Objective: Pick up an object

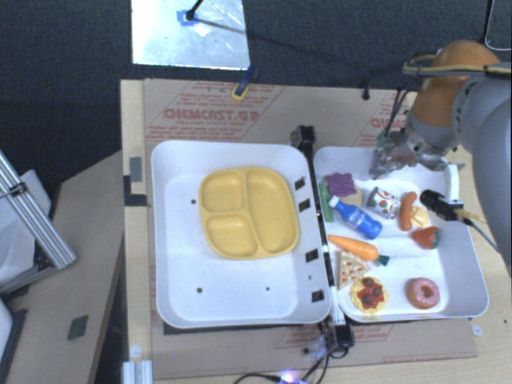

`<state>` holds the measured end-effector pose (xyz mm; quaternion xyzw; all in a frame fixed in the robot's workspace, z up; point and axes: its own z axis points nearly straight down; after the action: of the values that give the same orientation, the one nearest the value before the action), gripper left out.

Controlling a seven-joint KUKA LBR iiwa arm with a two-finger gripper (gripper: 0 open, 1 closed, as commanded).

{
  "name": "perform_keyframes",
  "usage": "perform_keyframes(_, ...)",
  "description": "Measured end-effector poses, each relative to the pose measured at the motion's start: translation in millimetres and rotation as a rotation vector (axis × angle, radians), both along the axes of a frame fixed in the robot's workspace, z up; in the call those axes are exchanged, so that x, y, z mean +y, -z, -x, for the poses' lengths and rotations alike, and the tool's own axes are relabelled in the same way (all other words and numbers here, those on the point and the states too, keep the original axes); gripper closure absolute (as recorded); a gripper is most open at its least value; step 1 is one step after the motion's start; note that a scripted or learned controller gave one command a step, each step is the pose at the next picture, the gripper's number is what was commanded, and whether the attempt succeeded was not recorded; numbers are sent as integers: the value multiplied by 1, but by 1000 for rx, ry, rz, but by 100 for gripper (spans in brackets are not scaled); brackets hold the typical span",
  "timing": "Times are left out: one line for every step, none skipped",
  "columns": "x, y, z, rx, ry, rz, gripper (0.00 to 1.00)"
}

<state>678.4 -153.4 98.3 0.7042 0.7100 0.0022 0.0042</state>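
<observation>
The grey arm (480,94) bends in from the right, its gripper (390,162) low over the right bin's (468,274) far edge; whether it is spread or pinching I cannot tell. Both bins sit on a cardboard-covered bench (204,112). The left bin (172,238) holds a yellow divided plate (248,213); the right holds purple grapes (342,185), a blue bottle (357,218), a carrot (354,247), a hot dog (408,211), a strawberry (426,237), and a doughnut (422,292).

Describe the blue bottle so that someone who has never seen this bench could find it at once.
Look at the right-hand white bin, the one crowded with toy food, not the one holding the yellow tray. Near its left wall, just above the carrot, lies the blue bottle on its side. It is the only blue item there, with a white cap.
</observation>
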Motion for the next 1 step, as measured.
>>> perform_keyframes(8, -48, -2, 1, 2, -2, 100)
